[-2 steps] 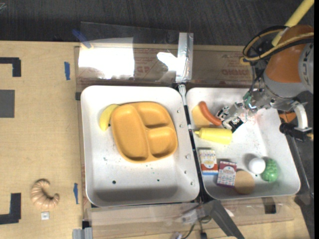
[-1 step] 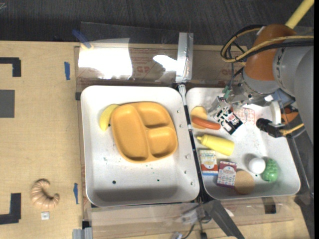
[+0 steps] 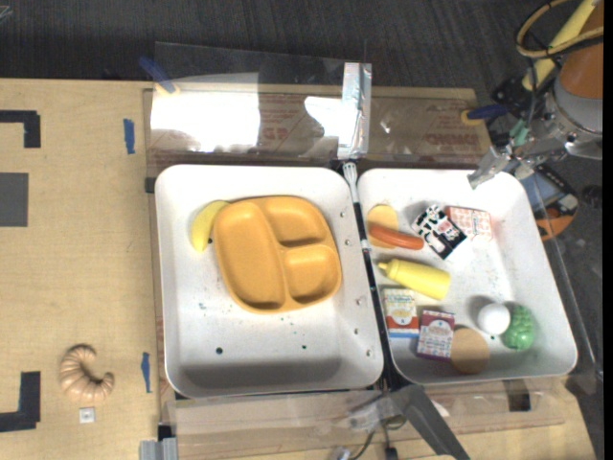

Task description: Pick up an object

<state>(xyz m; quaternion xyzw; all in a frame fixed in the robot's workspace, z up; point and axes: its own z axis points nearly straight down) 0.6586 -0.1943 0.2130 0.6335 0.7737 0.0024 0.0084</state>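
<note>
Gripper (image 3: 493, 168) over right bin's (image 3: 551, 286) far right corner, finger state unclear. Near it: cow-print carton (image 3: 436, 229), hot dog (image 3: 393, 236). Farther off: yellow bottle (image 3: 419, 276), 2 small cartons (image 3: 419, 322), white ball (image 3: 493, 317), green ball (image 3: 520, 329).

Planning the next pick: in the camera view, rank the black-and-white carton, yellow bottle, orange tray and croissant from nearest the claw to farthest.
1. Black-and-white carton: right bin, upper part, closest to the claw.
2. Yellow bottle: right bin, middle left.
3. Orange tray: left bin, centre.
4. Croissant: on the bench, far lower left.
</note>
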